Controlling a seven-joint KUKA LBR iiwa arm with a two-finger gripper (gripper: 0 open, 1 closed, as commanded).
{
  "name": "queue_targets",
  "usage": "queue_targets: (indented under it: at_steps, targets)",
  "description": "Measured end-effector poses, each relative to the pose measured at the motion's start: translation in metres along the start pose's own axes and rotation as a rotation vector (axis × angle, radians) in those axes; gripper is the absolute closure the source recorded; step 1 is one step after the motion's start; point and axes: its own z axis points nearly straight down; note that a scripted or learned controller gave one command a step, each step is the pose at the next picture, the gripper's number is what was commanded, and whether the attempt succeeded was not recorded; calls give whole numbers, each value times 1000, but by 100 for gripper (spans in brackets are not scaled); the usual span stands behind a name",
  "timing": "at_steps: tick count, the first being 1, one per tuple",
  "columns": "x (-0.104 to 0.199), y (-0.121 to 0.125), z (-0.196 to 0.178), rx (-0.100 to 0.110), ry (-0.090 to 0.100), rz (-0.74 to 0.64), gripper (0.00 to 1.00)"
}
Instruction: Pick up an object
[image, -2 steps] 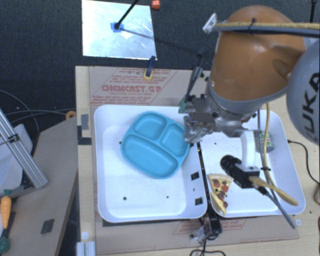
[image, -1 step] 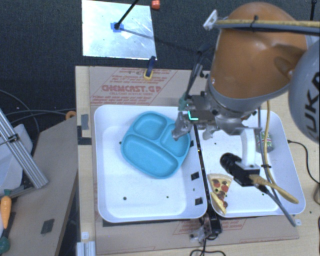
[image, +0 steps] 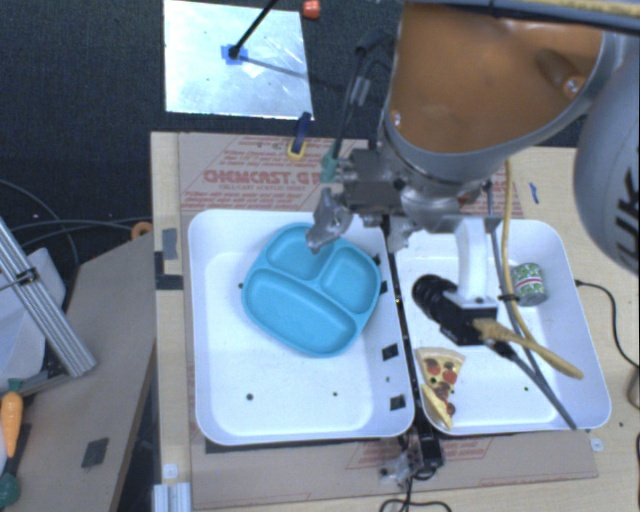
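A blue divided plate lies tilted in the left bin, towards its far right. A toy pizza slice rests in the near left corner of the right bin. By that bin's right wall stands a small green and white can. My gripper hangs over the far ends of the two bins, where they meet. It is open: the left finger is at the plate's far rim, the right one above the divide between the bins. Nothing sits between them.
The arm's large orange and grey body covers the far part of the right bin. Cardboard lies under both bins. A shiny metal sheet lies beyond the bench, and a grey rail slants at the left.
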Motion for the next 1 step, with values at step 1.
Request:
queue_targets:
  at_steps: [1]
  targets:
    - [-3, 1, -8, 2, -2, 1, 100]
